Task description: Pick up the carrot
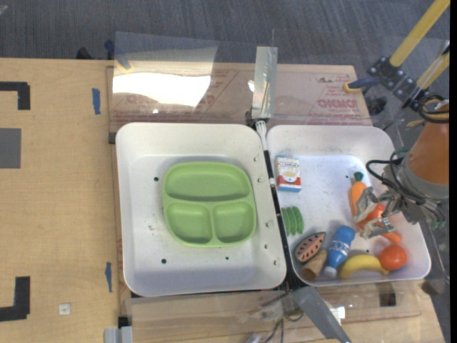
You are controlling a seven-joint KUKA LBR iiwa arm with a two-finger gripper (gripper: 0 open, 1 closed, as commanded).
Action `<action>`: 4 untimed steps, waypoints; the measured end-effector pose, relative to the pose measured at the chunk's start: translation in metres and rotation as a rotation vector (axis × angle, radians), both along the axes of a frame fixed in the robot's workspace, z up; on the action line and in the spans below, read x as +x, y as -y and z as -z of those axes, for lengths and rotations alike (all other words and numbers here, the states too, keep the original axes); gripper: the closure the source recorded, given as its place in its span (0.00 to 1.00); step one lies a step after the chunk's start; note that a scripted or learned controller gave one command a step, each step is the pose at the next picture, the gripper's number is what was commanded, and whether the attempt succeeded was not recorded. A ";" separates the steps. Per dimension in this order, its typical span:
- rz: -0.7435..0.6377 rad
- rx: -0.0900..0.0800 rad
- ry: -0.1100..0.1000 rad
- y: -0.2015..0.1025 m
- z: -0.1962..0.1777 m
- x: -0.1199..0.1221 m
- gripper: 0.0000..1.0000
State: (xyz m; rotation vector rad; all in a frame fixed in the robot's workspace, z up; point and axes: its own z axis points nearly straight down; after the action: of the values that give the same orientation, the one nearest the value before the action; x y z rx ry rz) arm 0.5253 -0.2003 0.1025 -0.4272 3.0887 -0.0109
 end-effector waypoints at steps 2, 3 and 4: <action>-0.148 -0.003 -0.010 -0.041 0.012 -0.004 0.00; -0.150 -0.004 0.004 -0.043 -0.001 0.000 1.00; -0.150 -0.005 0.010 -0.044 -0.011 0.003 1.00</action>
State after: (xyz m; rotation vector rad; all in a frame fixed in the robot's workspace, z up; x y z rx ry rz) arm 0.5279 -0.1563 0.1140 -0.6561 3.0382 -0.0180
